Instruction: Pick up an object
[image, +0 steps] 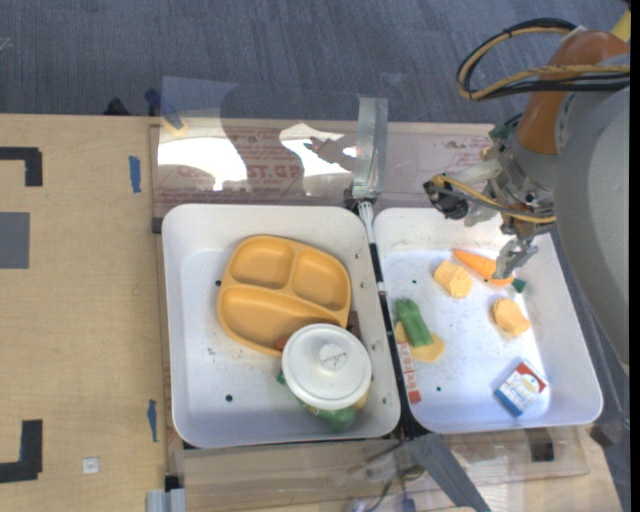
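Observation:
The right bin (570, 400) holds several small toy foods. An orange carrot (474, 262) lies near the back, with a yellow chunk (454, 280) just in front of it. Another yellow chunk (511, 317) sits to the right. A green piece (411, 320) lies by the bin's left wall, partly over a flat yellow piece (429, 350). A small blue, white and red carton (521, 388) rests at the front right. My gripper (512, 258) hangs low over the carrot's right end, and its tip hides part of the carrot.
The left bin (185, 300) holds a yellow divided plate (285, 285) and a white lidded cup (326, 365) lying over something green. A clear panel (290, 160) stands behind the bins. Yellow cables (480, 70) loop above the wrist.

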